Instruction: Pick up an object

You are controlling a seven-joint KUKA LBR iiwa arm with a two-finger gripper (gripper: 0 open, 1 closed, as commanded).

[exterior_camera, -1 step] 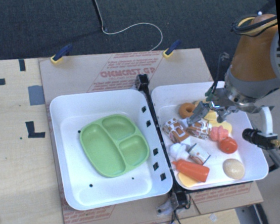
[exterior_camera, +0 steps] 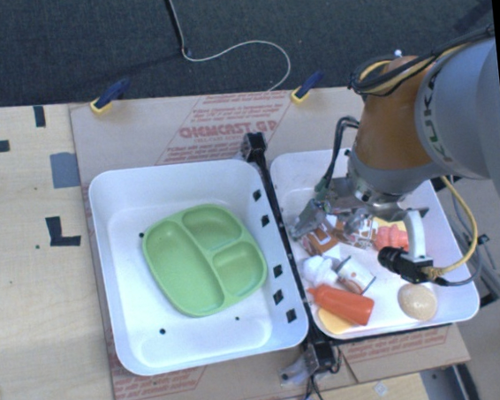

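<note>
the counter is pale wood under a cardboard sheet, dark carpet behind. two white bins sit on it. the gripper hangs over the right one; whether its fingers are spread, i cannot tell.

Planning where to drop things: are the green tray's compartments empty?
Empty: the green tray in the left bin shows three bare compartments.

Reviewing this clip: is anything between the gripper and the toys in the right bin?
Nothing visible does. The gripper is already low in the right bin, right at the pile's upper edge. The orange carrot toy, the white toy and the tan ball lie uncovered in front of it. The green plate sits apart in the left bin.
</note>
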